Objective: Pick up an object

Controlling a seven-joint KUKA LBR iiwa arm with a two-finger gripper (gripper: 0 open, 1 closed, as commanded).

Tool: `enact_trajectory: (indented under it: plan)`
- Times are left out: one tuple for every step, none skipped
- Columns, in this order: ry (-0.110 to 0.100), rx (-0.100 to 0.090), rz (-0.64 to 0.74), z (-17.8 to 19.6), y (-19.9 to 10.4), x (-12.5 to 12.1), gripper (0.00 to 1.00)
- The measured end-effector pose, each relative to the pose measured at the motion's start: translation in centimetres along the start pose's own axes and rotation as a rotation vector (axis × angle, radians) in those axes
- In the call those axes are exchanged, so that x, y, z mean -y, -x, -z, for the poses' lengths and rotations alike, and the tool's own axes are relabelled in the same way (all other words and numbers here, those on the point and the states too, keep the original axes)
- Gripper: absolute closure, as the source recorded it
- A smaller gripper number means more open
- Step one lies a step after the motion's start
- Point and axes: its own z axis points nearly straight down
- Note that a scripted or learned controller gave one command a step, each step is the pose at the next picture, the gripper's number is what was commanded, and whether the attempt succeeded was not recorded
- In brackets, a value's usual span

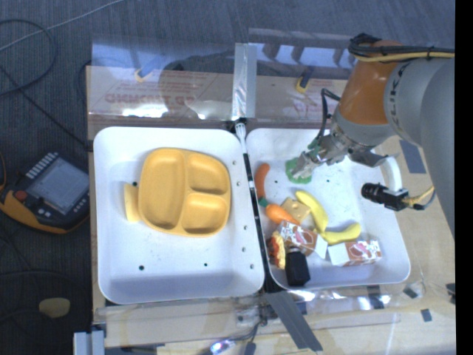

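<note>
One black block (297, 268), one banana (323, 218), two carrots (262, 181).

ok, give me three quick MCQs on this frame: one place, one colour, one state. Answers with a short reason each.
1. Where is the divided tray?
A. left bin
B. right bin
C. off the bench

2. What colour is the banana?
A. red
B. yellow
C. blue

3. Where does the gripper stand?
A. over the left bin
B. at a green object in the right bin
C. outside both bins

A: the tray lies in the left bin.
B: it is yellow.
B: the gripper tip meets the green object.
</note>
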Motion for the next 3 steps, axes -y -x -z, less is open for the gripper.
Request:
enact_trajectory:
  plan:
    - [-0.001, 0.002, -0.061, 4.8, -6.7, -6.5, 1.0]
    - [0.0, 0.004, 0.448, 11.2, -2.1, -2.4, 1.0]
    - [0.001, 0.002, 0.258, 14.0, 1.6, -0.7, 1.0]
